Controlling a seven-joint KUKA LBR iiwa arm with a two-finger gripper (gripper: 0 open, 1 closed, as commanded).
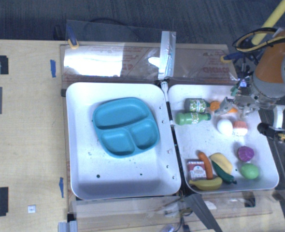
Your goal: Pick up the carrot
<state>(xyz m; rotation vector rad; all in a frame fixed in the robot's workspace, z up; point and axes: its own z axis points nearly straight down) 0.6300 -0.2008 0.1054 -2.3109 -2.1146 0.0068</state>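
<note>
A small orange carrot (215,106) lies in the right bin (273,180), near its back wall, just right of two green bottles (194,111). My gripper (234,106) hangs low over the same bin, immediately right of the carrot. Another bit of orange shows under the gripper's tip, and I cannot make out what it is. The grey wrist with its orange band (270,69) reaches in from the upper right.
Around the gripper lie a white egg (224,126) and a red-and-white piece (240,127). Further forward are a purple ball (245,153), a green lime (249,171), a banana (207,184), a sausage (206,163) and a red box (195,169). In the left bin (79,178) sits a blue divided plate (125,126).
</note>
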